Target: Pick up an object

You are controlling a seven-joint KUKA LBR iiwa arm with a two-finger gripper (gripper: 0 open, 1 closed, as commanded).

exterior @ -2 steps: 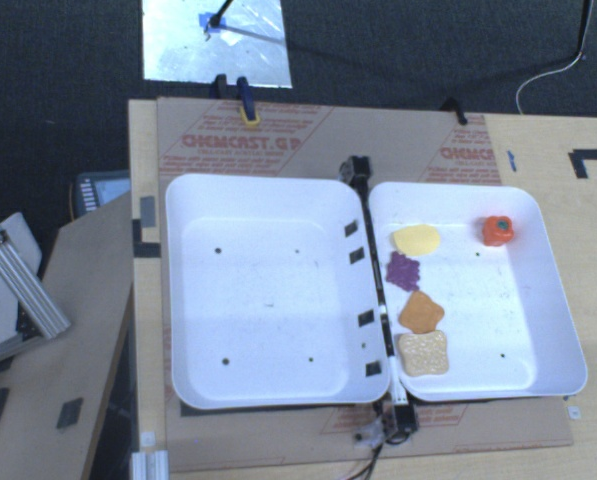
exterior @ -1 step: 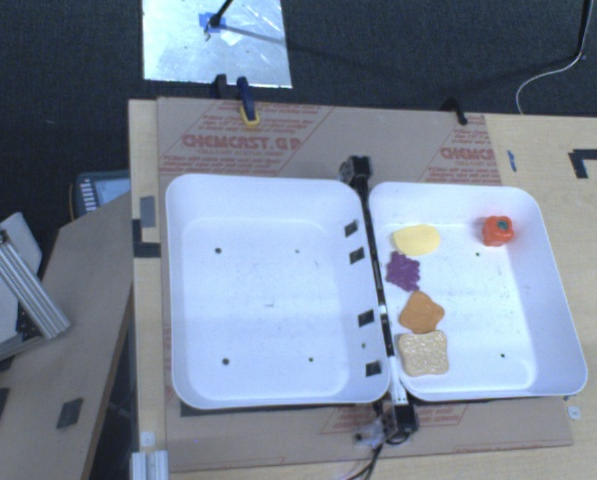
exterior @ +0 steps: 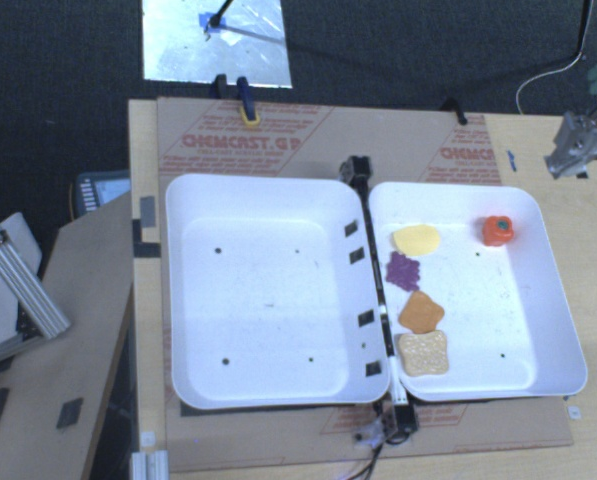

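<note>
The claw (exterior: 578,148), its state impossible to tell, hangs beyond the right bin's (exterior: 538,368) far corner, the orange-red toy (exterior: 497,230) lying nearest, down-left.

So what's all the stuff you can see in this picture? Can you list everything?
White bins: 2, white, side by side on the bench.
Yellow piece: 1, pale yellow, right bin, near the divider, farthest back of the row.
Purple piece: 1, purple, right bin, just in front of the yellow one.
Orange-brown piece: 1, orange-brown, right bin, in front of the purple one.
Toast-like slice: 1, tan, right bin, nearest the front, touching the orange-brown piece.
Red-orange object: 1, red-orange, right bin, back right area, apart from the others.
Cardboard sheet: 1, brown with red lettering, under the bins.
Shiny plate: 1, silver, on the dark floor behind the bench.
Gripper: 1, grey, at the right edge, above the bench beyond the right bin.
</note>
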